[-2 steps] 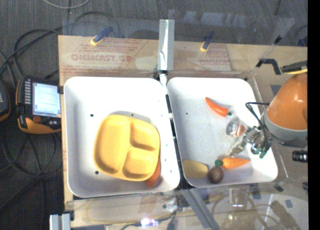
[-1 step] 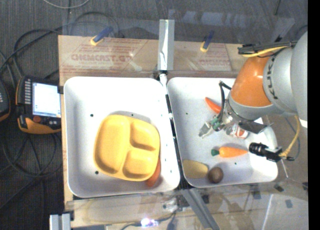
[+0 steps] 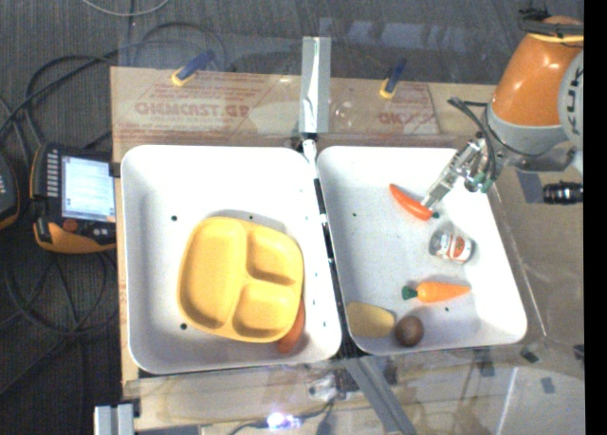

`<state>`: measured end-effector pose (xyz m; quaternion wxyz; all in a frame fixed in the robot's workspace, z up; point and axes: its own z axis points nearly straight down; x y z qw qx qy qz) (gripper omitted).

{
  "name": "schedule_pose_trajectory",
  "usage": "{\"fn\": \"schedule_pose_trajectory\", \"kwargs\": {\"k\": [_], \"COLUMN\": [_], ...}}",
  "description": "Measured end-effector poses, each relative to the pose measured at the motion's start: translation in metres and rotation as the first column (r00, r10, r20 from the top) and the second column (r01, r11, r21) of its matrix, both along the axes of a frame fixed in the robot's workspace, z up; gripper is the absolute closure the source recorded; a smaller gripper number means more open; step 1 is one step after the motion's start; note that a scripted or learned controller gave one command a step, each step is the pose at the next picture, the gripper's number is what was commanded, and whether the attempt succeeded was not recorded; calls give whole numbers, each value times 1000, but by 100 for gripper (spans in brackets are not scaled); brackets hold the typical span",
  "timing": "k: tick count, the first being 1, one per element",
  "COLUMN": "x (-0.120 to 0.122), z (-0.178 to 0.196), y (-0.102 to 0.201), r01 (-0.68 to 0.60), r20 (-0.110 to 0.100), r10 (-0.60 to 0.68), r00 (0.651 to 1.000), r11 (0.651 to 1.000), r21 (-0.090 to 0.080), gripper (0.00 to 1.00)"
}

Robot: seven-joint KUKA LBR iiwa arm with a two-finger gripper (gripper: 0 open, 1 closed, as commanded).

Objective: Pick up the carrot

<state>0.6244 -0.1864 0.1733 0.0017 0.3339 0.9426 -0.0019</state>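
Observation:
A carrot with a green stub at its left end lies flat in the right bin, toward the front. A second orange-red tapered piece lies farther back in that bin. My gripper reaches in from the right at a slant, and its tip sits right beside the right end of that orange-red piece. It is well behind the green-topped carrot. Nothing shows held in it.
A small clear jar lies between the two orange pieces. A brown round item and a pale yellow lump sit at the right bin's front. The left bin holds a yellow divided plate with an orange item partly under its edge.

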Motion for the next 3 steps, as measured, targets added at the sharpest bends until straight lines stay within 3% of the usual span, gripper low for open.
{"fn": "schedule_pose_trajectory", "kwargs": {"k": [1, 2, 3], "x": [-32, -33, -97], "z": [16, -13, 10], "y": [133, 60, 127], "r01": [181, 136, -560], "r20": [-3, -2, -1], "r10": [-181, -136, 560], "r00": [983, 991, 829], "r11": [983, 991, 829], "r21": [6, 1, 7], "gripper": [100, 100, 100]}}
